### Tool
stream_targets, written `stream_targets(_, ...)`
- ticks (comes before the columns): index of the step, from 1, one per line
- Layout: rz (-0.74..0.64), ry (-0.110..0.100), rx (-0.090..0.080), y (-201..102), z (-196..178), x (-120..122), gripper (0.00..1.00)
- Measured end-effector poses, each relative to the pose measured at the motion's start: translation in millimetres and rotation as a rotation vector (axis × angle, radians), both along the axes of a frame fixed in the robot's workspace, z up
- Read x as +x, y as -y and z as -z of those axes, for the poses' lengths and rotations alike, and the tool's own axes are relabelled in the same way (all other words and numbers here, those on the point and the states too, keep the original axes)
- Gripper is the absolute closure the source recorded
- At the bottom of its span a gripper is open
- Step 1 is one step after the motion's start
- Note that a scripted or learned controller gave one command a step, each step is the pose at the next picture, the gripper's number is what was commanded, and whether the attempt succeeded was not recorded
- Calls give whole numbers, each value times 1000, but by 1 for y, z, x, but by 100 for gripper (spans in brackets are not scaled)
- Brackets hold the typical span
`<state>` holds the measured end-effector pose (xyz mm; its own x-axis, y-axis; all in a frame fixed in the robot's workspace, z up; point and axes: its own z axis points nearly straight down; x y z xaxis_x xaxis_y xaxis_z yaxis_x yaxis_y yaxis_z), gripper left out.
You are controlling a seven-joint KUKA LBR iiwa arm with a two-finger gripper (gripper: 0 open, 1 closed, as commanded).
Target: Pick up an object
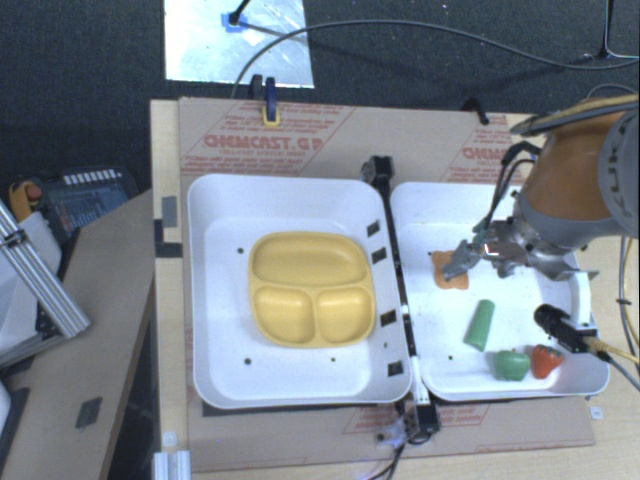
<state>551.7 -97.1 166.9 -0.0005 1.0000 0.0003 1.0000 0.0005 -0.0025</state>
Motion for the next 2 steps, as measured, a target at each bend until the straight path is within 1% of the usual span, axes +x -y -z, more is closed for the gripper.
stream_targets(1, 0, -2, 0, 3, 62, -3, 0)
stream_targets(2, 0, 1, 0, 3, 83, -3, 0)
